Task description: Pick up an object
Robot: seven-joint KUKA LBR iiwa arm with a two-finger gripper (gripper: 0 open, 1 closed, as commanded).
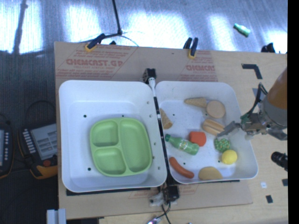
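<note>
The right bin point(236, 101) holds several toy foods: a tan cone point(195, 101), a round biscuit point(216, 109), a hot dog bun point(212, 125), a red piece point(197, 137), a green bottle point(182, 144), a green broccoli-like lump point(222, 144), a yellow lemon point(229, 157), a red sausage point(181, 167), a tan potato shape point(210, 173) and a wedge point(166, 119) by the divider. My gripper point(232, 127) hangs low over the bin's right side, between the bun and the green lump. I see nothing held in it.
The left bin point(74, 101) contains a green divided plate point(121, 146). The arm's grey and orange wrist point(275, 101) crosses the right bin's right rim. Clamps point(190, 47) and a cable point(114, 13) sit at the bench's far edge.
</note>
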